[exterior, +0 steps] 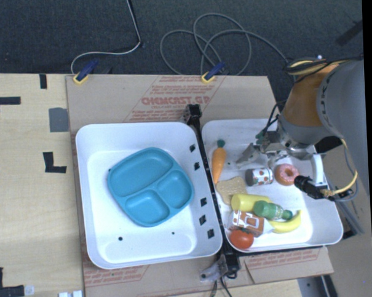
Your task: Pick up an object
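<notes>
Two white bins sit side by side on cardboard. The left bin (90, 198) has a blue divided plate (151, 186), lying flat, three compartments. The right bin (328, 225) carries the clutter: an orange carrot (218, 164) with a green top near the divider, a tan bread slice (231, 187) just below it, a small can (259, 176) with dark ends, a pink-frosted donut (286, 173) just right of the can, a yellow-and-green bottle (260, 206), a banana (286, 223) beside it, a red-and-white carton (247, 221), and a red tomato (241, 239) at the bin's front edge. The arm (310, 108) (grey, orange band) reaches in from the right, over the bin's upper part. The gripper (260, 150) hangs just above the can, its fingers spread apart with nothing between them.
</notes>
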{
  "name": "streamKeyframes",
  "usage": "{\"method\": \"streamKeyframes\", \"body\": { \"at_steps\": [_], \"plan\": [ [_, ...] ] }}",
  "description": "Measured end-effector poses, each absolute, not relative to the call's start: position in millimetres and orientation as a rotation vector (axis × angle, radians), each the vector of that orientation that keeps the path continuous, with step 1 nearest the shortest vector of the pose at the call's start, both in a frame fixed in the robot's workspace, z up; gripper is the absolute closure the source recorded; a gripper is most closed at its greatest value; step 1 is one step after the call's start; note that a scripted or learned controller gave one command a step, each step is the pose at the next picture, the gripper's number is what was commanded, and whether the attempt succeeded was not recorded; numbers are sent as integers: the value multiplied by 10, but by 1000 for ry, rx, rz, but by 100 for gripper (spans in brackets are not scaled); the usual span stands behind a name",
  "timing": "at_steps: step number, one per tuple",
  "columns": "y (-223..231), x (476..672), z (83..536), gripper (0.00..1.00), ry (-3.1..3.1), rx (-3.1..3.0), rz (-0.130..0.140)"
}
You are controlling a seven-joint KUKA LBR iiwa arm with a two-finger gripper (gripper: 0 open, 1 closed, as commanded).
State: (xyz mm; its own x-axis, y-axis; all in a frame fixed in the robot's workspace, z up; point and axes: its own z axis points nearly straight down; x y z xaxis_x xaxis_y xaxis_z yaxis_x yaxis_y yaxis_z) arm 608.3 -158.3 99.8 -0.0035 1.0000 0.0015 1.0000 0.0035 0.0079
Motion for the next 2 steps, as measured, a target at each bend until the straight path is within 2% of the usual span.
{"method": "streamKeyframes", "body": {
  "at_steps": [1,2],
  "plan": [
    [-1581,5700,889,0,2216,2215,10],
    [-1576,5707,995,100,2217,2214,12]
  ]
}}
